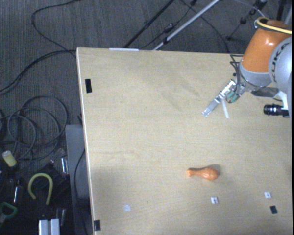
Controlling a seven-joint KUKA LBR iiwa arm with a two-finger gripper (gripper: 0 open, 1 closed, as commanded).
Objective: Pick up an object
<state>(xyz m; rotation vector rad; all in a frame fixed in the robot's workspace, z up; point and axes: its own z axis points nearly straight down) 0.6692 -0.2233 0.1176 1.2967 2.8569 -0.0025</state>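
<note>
pale wood bench, orange object lying apart from the gripper

pale wood makes up the bench top (152, 131), a broad plain board that covers most of the camera view. at about 5 o'clock from the board's middle lies a small orange object (204, 173), bulb-shaped with a narrow neck; the fat end points toward 3 o'clock and the neck toward 9 o'clock. it rests flat on the wood, alone, touching nothing.

the arm (269, 53) comes in at about 2 o'clock, its orange band rounded and bright above a grey wrist. the gripper (216, 106) reaches out from the wrist toward 8 o'clock, slanted over the board. its two thin pale fingers (209, 110) stand spread apart at the tips, and nothing sits between them. the gripper is well apart from the orange object, which lies toward 6 o'clock from it.

a small black mark (88, 85) sits near the board's edge at 10 o'clock. a few small pale and dark tags (214, 199) dot the wood near 5 o'clock, just beyond the orange object.

off the board at 8 o'clock, dark cables (29, 126) loop on grey carpet, beside a yellow-green hook shape (39, 185). thin stand legs (196, 11) cross the floor at 12 o'clock.
</note>
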